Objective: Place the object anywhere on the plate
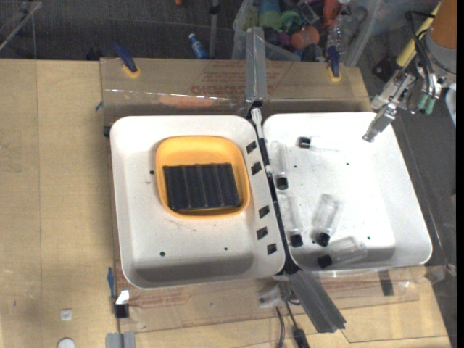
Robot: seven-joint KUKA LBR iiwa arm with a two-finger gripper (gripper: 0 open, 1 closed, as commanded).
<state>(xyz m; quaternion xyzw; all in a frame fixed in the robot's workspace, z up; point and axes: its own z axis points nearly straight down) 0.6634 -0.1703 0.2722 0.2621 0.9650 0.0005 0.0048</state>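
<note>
An orange-yellow plate (199, 148) sits in the left white bin (134, 216). On the plate lies a dark ridged rectangular object (201, 187), covering most of its floor. My gripper (375, 122) hangs over the far right corner of the right bin (388, 194), well away from the plate. Its fingers stand apart, open, with nothing between them. Several clear vials with black caps lie in the right bin: one small one (303, 143) near the gripper, one (324, 214) in the middle, one (346, 251) at the front wall.
More vials (279, 169) lie along the wall between the bins, which carries black tabs (262, 189). A metal bar (255, 64) stands behind the bins. A box of colourful toys (304, 13) is at the back. Bare wooden bench (51, 194) lies to the left.
</note>
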